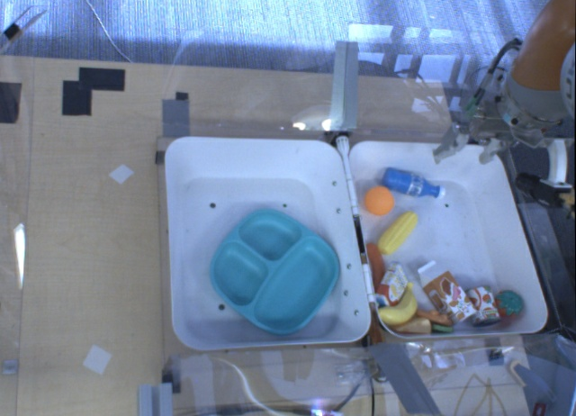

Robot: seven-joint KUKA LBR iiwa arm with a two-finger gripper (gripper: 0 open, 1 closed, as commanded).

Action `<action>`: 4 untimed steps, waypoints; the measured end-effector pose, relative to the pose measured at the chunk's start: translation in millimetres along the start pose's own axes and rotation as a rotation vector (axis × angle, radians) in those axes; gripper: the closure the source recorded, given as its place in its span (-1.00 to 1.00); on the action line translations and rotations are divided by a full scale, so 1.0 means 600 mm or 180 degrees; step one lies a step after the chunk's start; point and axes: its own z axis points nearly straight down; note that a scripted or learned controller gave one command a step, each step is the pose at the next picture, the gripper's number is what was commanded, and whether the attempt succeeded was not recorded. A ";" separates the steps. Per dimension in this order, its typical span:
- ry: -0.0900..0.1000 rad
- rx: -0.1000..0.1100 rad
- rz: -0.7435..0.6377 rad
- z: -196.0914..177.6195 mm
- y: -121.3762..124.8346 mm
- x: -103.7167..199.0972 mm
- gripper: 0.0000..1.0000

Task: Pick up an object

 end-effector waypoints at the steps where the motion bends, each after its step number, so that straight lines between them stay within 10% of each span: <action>1: -0.0022 -0.0075 -0.0729 0.121 0.020 0.030 -1.00; 2: -0.0051 -0.0105 -0.0196 0.141 0.025 0.105 -1.00; 3: -0.0007 -0.0019 -0.0421 0.173 -0.092 0.128 -1.00; 4: -0.0012 -0.0048 -0.0424 0.151 -0.087 0.128 1.00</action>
